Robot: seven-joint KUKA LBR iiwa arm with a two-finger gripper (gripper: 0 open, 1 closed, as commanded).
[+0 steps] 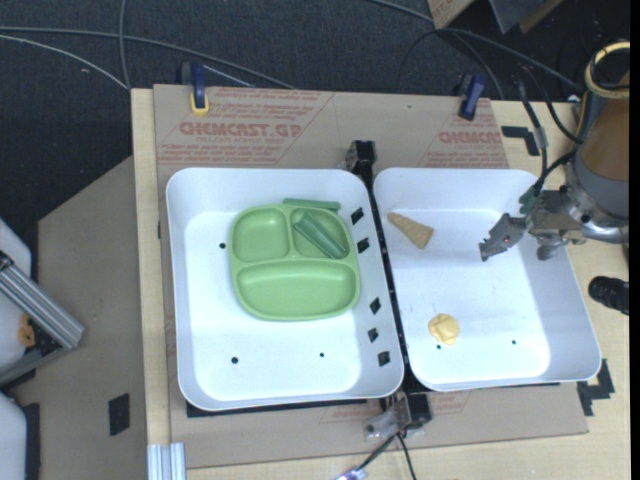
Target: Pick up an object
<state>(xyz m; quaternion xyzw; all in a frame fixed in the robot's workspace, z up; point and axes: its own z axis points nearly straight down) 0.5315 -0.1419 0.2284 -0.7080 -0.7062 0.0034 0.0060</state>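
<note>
Gripper (512, 236) over right bin (560, 308), jaws' state unclear, wedge (411, 230) and yellow lump (444, 329) apart, green tray (294, 264) in left bin (200, 348)

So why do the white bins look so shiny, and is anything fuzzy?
Camera view: bright overhead light washes out the right bin and left bin; the gripper looks slightly blurred; the green divided plate stays sharp.
</note>
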